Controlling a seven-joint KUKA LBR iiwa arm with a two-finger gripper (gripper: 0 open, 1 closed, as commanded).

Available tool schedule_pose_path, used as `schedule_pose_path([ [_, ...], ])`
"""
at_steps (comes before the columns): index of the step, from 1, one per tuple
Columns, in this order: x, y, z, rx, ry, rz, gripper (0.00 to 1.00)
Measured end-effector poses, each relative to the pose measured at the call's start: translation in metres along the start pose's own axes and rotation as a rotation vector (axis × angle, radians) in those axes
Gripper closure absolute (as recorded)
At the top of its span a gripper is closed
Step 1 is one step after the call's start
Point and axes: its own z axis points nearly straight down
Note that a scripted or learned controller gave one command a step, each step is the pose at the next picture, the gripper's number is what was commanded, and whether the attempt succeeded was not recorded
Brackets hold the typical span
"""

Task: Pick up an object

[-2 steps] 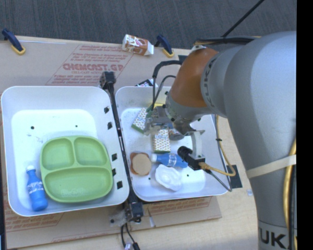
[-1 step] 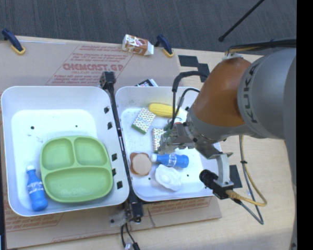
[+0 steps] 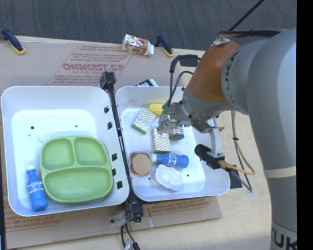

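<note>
Claw (image 3: 169, 123), grip state unclear, hangs low over the crowded right bin (image 3: 214, 184); it could nudge the patterned box (image 3: 161, 141) aside.

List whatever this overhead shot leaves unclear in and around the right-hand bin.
- Gripper: whether it is open or shut, and whether it grips anything; too small, and the wrist covers it.
- Yellow object: mostly covered by the gripper and cables, so its shape is unclear.
- Small can: label too small to read.
- Right bin: its far right side is covered by the arm.
</note>
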Motion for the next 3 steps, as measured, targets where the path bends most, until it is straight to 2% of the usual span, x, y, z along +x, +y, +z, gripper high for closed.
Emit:
schedule_pose_path([
  [1, 0.001, 0.001, -0.011, 0.001, 0.0, -0.004, 1.0],
  [2, -0.04, 0.072, -0.082, -0.007, -0.001, 0.001, 1.0],
  [3, -0.04, 0.071, -0.081, -0.004, 0.0, 0.0, 0.0],
])
